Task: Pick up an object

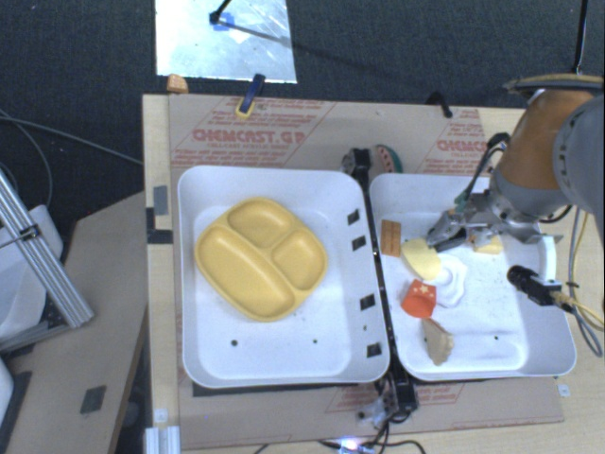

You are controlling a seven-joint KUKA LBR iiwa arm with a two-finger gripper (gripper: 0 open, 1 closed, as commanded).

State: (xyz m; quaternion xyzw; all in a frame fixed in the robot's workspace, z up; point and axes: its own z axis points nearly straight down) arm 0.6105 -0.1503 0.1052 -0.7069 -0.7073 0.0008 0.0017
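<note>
In the right bin [544,353] lie a pale yellow rounded object [422,258], a white object [452,282], a red-orange piece [419,299], a tan wedge [437,341], a small brown block [389,236] and a pale yellow piece [489,245]. My gripper [442,236] hangs low over the bin, its dark fingers pointing left, tips just right of and above the pale yellow rounded object. Nothing shows between the fingers.
The left bin [203,348] holds a yellow three-compartment tray [260,257]. A blue and yellow tool [250,96] and a small orange block [176,83] lie on the cardboard behind the bins. The arm's grey and orange body [548,149] overhangs the right bin's far right corner.
</note>
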